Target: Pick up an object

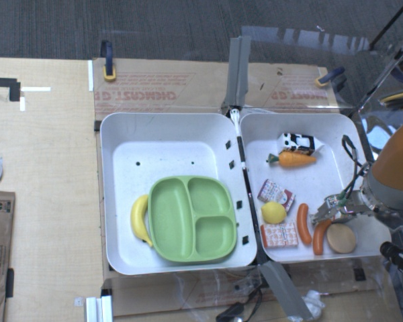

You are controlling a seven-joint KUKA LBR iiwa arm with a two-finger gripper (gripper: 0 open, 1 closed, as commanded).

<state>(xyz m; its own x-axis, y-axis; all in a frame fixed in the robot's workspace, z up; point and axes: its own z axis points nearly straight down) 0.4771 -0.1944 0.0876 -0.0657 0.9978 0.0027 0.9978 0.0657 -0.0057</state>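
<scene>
Right, down in the near right corner of the right bin (254, 134) sits the cluster worth watching: a round tan bun (341, 239), touching or nearly touching a red sausage (319, 237) on its left, and a second sausage (303, 223) just beside that one. The end effector (330, 205) hovers directly above this group, just up-frame of the bun, its metallic tip pointing left toward the sausages. Nothing is visibly caught in it, and whether it stands apart or together I cannot tell from this angle. The arm (393, 173) comes in from the right, orange band showing at the bin's right wall.

Moving outward in the same bin: a yellow lemon (273, 212) lies left of the sausages, with a red-and-white packet (280, 235) just below it and another small packet (275, 193) just above. Further back, a carrot (294, 158) lies on its side, and a black-and-white cow toy (298, 141) sits right behind it.

Over in the left bin (114, 180), a green divided plate (191, 217) fills the near half, a banana (141, 220) tucked against its left edge. Both bins rest on the desk (40, 153).
</scene>
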